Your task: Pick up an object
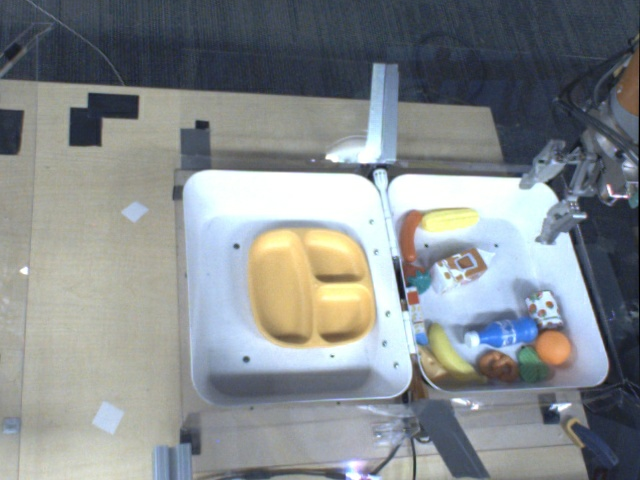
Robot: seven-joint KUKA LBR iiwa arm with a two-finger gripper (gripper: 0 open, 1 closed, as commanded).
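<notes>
My claw (562, 196) hangs at the top right corner of the right bin (596, 298), fingers spread apart with nothing between them, so nothing is picked up and the whole job is ahead of me. Looking out from the claw, the nearest thing is a yellow corn cob (448, 220) lying along the bin's far side, with a red sausage (410, 234) touching its left end, tight to the divider. Just below them sits a small white and orange carton (459, 268), and beside the divider a little teal piece (419, 283). Further down, the pile thickens: a small spotted box (543, 308), a blue bottle (503, 332) on its side, an orange (553, 348), something green (531, 366), a dark red fruit (498, 365), and a banana (449, 352) curving along the near left. All crowded and touching down there. The left bin (215, 228) holds a yellow divided tray (310, 285) in the middle, well apart from me. My call: the corn looks easiest, close and fairly open above. Still to do: descend, close, lift.
</notes>
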